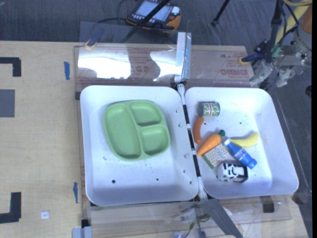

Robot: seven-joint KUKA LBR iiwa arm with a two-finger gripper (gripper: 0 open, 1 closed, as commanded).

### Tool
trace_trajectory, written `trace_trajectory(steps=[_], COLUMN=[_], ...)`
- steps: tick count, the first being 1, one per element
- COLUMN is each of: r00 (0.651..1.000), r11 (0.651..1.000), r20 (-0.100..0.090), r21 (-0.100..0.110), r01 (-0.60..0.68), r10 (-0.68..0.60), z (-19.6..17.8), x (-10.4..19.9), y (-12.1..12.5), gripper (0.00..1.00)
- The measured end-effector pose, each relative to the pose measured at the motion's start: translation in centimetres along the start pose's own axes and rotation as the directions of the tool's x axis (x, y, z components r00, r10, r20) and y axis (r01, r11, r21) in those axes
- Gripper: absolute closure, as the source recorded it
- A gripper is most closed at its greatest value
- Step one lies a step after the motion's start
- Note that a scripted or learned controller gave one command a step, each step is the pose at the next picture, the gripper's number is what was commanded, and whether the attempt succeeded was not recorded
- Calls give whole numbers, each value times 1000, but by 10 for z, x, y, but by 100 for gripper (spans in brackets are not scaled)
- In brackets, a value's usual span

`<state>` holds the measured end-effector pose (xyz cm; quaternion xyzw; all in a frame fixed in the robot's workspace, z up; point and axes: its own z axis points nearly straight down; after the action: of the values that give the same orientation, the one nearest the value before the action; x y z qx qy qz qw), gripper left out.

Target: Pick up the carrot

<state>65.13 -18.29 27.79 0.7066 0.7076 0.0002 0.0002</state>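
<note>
Two shallow white bins sit side by side, the orange plastic carrot [209,143] lying slanted in the right bin [277,133], touching a blue bottle [239,154], while the gripper [277,73] waits beyond the bin's far corner, seemingly empty-handed, its grasp state unclear.

The carrot [210,143] is a small orange toy with a green stub at its top end. It lies flat on the floor of the right bin [277,167], towards that bin's left side, tilted so that its pointed tip aims left and near while the green end points right and far. Its tip comes close to the divider between the bins. Its body lies across the far left corner of a speckled card [218,157], and a second orange piece [198,129] lies just to its left.
</note>
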Motion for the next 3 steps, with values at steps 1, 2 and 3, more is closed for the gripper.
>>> trace_trajectory(steps=[1,2,3], r00=[997,981,981], r11=[997,981,981], r20=[0,-2,-2], r21=[1,-5,-9], r01=[-78,-192,-195], r10=[78,192,195], z=[120,190,180], x=[71,89,88], y=[-38,-93,-92], gripper=[0,0,100])
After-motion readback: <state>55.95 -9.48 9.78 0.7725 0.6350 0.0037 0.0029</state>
